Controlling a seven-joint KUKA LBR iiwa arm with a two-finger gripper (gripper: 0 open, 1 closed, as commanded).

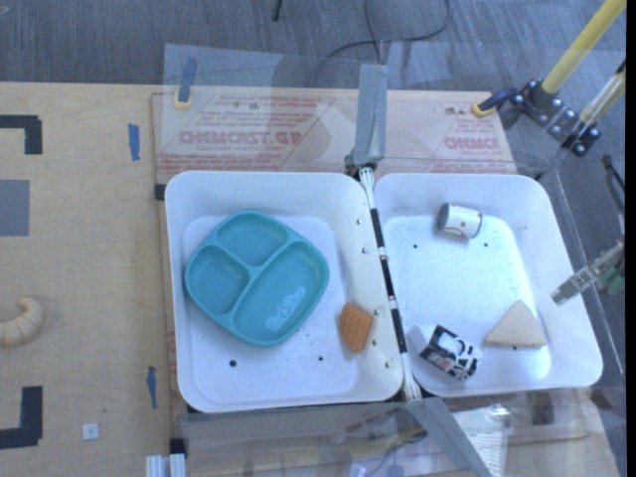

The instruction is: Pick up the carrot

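Observation:
The carrot (pixel 356 327) is a small orange piece lying in the left bin (pixel 199 386), near its right wall and just right of the teal plate. A grey metal part of my gripper (pixel 588 280) pokes in at the far right edge, over the right bin's outer rim. It is far from the carrot, with the whole right bin between them. Nothing shows in the gripper.
A teal divided plate (pixel 256 277) fills the left bin's middle. The right bin (pixel 467 266) holds a grey-white cylinder (pixel 457 221), a tan wedge (pixel 515 328) and a black-and-white item (pixel 449 353). A pale curved object (pixel 20 323) lies on the bench at far left.

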